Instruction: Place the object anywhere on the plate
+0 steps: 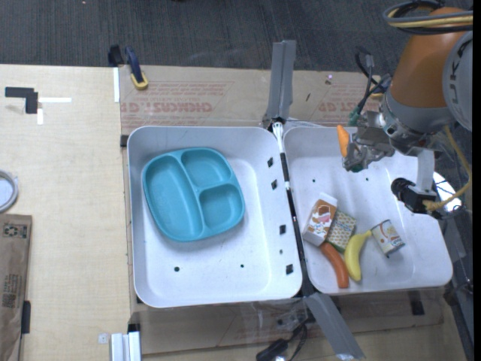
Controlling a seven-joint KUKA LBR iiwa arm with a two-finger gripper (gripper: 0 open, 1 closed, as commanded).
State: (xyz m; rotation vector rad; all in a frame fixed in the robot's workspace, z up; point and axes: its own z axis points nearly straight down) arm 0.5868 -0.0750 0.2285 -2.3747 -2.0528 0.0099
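I am carrying an orange carrot, seemingly clamped between the fingers of the gripper, and aiming left to lower it gently onto the blue plate.

Floor: dark grey carpet with a fine diagonal weave, running across the top of the view.
Tabletop: pale tan wood, evenly lit, no hard shadows.
Cardboard sheet: brown, laid flat behind the two bins, printed with reversed red lettering.
Clamp: blue and yellow, gripping the tabletop's far edge.
Black bracket: L-shaped, far left, beside strips of white tape.
Tape roll: clear, cut off by the left edge.
Brown paper bag: flat at lower left, bearing a recycling mark.
Grey metal strut: upright between the bins at the rear.
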